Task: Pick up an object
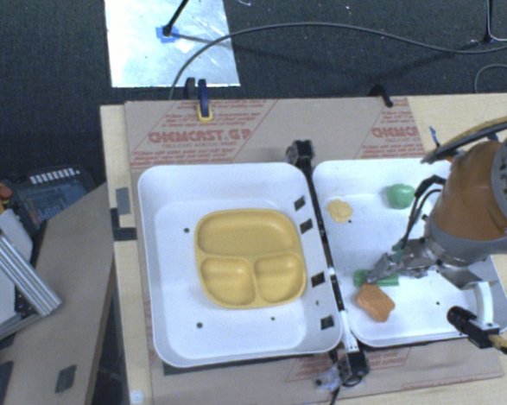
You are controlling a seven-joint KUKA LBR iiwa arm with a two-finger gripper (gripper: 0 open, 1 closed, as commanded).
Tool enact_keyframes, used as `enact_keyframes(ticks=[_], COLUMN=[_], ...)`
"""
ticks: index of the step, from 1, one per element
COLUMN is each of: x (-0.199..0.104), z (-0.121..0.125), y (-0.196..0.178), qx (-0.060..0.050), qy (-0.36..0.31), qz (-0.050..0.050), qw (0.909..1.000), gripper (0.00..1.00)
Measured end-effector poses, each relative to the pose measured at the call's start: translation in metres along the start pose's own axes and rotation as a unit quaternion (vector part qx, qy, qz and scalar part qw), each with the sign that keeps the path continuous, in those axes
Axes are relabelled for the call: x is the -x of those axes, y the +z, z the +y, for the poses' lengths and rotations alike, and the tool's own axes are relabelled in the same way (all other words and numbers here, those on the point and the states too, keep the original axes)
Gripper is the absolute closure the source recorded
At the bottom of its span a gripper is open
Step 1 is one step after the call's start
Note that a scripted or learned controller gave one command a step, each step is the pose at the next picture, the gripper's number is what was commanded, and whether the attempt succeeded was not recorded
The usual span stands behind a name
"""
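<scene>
Arm in right bin [418, 329], gripper [381, 272] low over the floor. Can't tell how the fingers stand. Small green piece [360, 277] right at the tip, orange block [375, 302] just below it. Green ball [399, 196] and yellow disc [339, 209] farther back. Yellow tray [249, 256] in left bin [166, 247].

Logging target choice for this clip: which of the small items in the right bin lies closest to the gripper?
The small green piece, right at the gripper tip. The orange lump sits just below; the pale yellow disc and green ball lie farther up.
</scene>
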State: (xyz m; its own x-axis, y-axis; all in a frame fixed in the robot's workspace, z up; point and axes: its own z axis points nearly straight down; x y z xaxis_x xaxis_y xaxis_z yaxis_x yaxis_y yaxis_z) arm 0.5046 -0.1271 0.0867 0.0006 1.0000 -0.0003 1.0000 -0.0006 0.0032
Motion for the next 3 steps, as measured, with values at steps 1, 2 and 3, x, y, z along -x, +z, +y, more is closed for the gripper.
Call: enact_keyframes(ticks=[1, 2, 3], x=[0.0, 0.0, 0.004], z=[0.001, 0.005, 0.0], y=[-0.013, -0.077, -0.136], qx=[0.002, 0.002, 0.002], qy=[-0.001, -0.002, -0.002], qz=[0.0, -0.001, -0.001], qw=[1.0, 1.0, 1.0], gripper=[1.0, 1.0, 1.0])
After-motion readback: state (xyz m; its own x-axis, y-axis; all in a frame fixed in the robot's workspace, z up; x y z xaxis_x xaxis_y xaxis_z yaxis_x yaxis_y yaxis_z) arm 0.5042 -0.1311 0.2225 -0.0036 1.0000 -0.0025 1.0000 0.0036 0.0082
